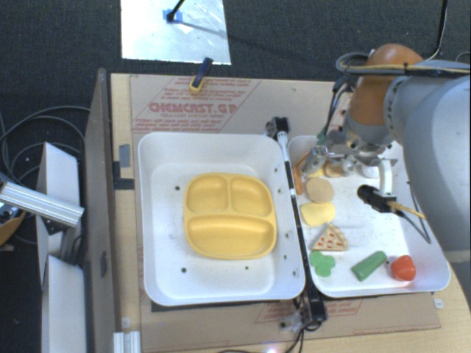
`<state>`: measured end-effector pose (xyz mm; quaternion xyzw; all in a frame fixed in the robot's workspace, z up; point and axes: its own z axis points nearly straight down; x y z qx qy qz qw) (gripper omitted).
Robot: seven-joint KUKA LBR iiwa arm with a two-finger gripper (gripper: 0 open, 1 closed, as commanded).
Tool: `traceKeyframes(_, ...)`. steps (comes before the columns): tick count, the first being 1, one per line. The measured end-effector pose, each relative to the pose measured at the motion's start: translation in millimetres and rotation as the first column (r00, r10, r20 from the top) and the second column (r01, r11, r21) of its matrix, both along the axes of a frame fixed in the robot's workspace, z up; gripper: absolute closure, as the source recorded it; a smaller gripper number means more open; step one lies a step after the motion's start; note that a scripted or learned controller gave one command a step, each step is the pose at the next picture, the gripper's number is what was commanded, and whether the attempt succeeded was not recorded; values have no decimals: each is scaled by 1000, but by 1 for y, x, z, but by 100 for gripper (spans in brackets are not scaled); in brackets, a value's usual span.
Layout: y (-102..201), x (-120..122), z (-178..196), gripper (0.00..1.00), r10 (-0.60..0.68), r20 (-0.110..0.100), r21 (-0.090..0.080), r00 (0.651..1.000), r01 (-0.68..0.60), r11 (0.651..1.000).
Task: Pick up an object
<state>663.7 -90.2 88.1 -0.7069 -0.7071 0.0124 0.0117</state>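
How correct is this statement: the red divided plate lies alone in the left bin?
One detail is wrong: the divided plate is yellow, not red. The camera view shows it. The rest holds: it lies alone in the left bin.

I count two bins, the left bin (162,197) and the right bin (372,230). The left one has one yellow plate (228,215), split into three wells. In the right one I count seven small pieces: one tan disc (319,190), one pale yellow piece (317,213), one pizza slice (330,239), one green floret (321,262), one green stick (368,265), one red tomato (402,268), and one thin orange strip (297,175) at the left wall.
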Motion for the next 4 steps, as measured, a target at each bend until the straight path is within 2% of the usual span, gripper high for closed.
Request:
traceKeyframes(1,-30,-86,-3,0,-5,30,1,1000,5,1000)
traceKeyframes(2,0,-35,-3,0,7,40,1,999,-7,1000)
traceKeyframes(3,-6,0,-7,0,1,9,2,1000,-1,1000)
traceKeyframes(4,-8,-36,-4,0,0,32,1,999,0,1000)
